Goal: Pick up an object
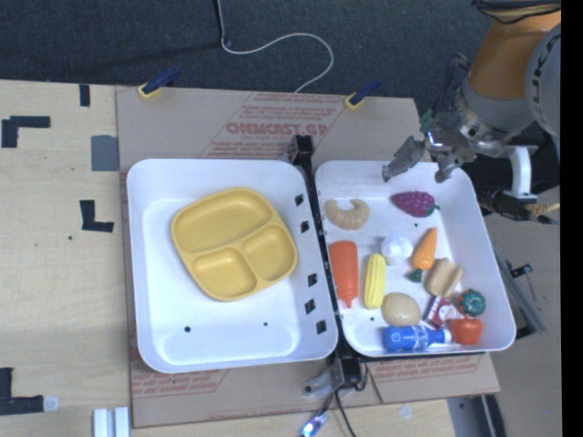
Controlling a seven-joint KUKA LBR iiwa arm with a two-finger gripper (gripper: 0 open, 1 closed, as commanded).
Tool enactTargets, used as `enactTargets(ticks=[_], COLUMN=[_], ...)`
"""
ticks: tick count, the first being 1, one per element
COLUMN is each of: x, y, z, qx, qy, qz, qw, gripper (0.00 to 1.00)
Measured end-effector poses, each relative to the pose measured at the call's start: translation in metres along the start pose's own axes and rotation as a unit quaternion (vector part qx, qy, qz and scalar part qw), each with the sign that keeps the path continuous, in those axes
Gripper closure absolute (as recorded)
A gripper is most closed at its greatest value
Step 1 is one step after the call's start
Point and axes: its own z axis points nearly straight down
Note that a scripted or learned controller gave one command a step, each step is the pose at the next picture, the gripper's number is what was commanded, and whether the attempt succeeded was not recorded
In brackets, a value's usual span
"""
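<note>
My gripper (421,166) hangs open over the far edge of the right bin (492,271), its two fingers spread with nothing between them. Just below it lies a purple bunch of grapes (414,203). A croissant (347,212) sits to the left of the grapes. Further down the bin are a small white object (396,246), a carrot (424,248), an orange sausage (343,271), a corn cob (374,280), a bread roll (442,277), a potato (400,309), a blue bottle (414,338) and a tomato (466,330).
The left bin (150,271) holds a yellow divided plate (234,242). A black divider with clips (311,244) runs between the bins. A white cable (273,45) loops across the dark floor behind the bench.
</note>
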Motion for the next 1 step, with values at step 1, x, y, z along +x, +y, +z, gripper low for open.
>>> enactTargets(ticks=[1], x=[0.0082], y=[-0.0739], z=[-0.1902], qx=[-0.01], qy=[-0.002], qz=[0.0], qw=[1.0], gripper=[0.0])
